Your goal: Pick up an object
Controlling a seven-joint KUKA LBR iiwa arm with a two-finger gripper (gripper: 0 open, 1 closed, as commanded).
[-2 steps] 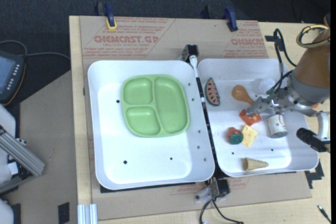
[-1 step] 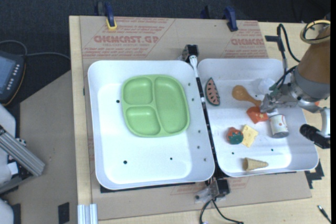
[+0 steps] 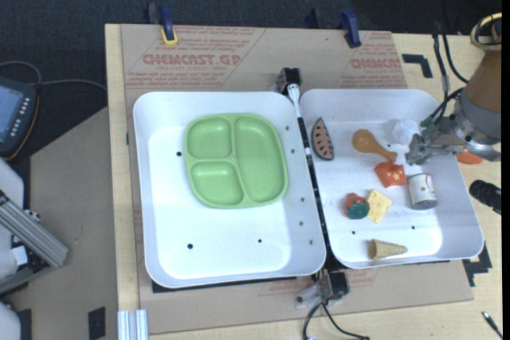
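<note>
The right bin (image 3: 446,239) holds several small toys: a watermelon slice (image 3: 321,139), a brown drumstick (image 3: 368,142), a red piece (image 3: 390,173), a small silver can (image 3: 421,191) lying on its side, an orange and teal ball (image 3: 356,206), a yellow cheese wedge (image 3: 379,205) and an ice cream cone (image 3: 386,249). My gripper (image 3: 417,149) hangs low over the bin's right half, just above the can and to the right of the red piece. A pale crumpled object (image 3: 399,128) lies beside it on the far side. No toy is visibly lifted.
The left bin (image 3: 215,251) carries a green divided plate (image 3: 237,160). The grey arm (image 3: 478,111) comes in over the right bin's far right rim. Blue clamps (image 3: 348,28) hold the board at the back edge.
</note>
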